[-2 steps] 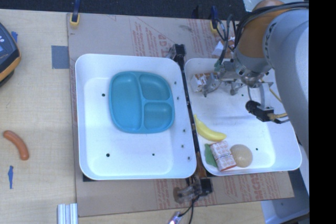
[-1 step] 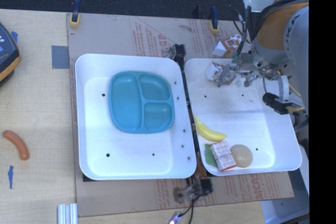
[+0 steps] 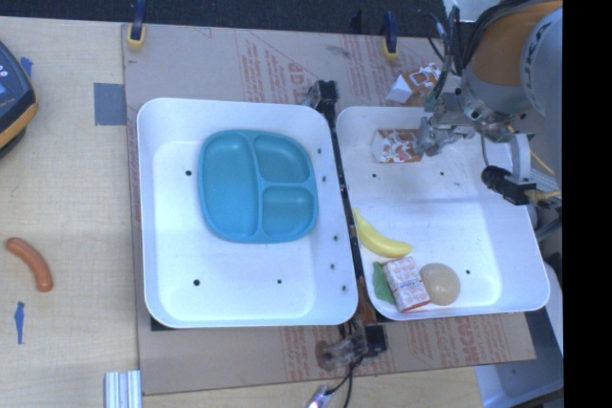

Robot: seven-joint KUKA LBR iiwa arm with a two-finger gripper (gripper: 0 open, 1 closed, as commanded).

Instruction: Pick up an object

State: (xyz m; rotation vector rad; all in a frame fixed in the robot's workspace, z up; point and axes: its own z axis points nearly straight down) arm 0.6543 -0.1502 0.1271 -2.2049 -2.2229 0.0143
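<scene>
Although the wrist blocks much of the view, a small red-and-white packet [image 3: 394, 146] shows lying flat on the floor of the right bin [image 3: 516, 239], in its far left part. Its long axis runs left to right across the bin, with one short end pointing at the divider between the bins and the other end reaching under the fingers [image 3: 427, 139]. The fingers hang at that right end of the packet, touching or just above it. I cannot tell whether they are spread or pressed together, and nothing shows pinched between them.

Nearer the camera than the fingers and slightly to their left, a banana [image 3: 382, 240] lies by the bin's left wall. Its long axis slants from far left to near right. Nearer still, in the near left corner, a red-and-white carton [image 3: 407, 284] rests on a green item [image 3: 382, 281], with a beige round object [image 3: 441, 283] touching the carton's right side.

Just beyond the fingers, outside the bin's far rim, a second packet [image 3: 418, 81] lies on the cardboard.

Well to the left of the fingers sits the left bin [image 3: 163, 225], holding a blue divided plate [image 3: 258, 185]. Farther left, on the bare table [image 3: 67, 205], lie a sausage [image 3: 30, 264], a grey tape square [image 3: 109, 103] and a yellow-and-black device [image 3: 11, 100] at the edge.
</scene>
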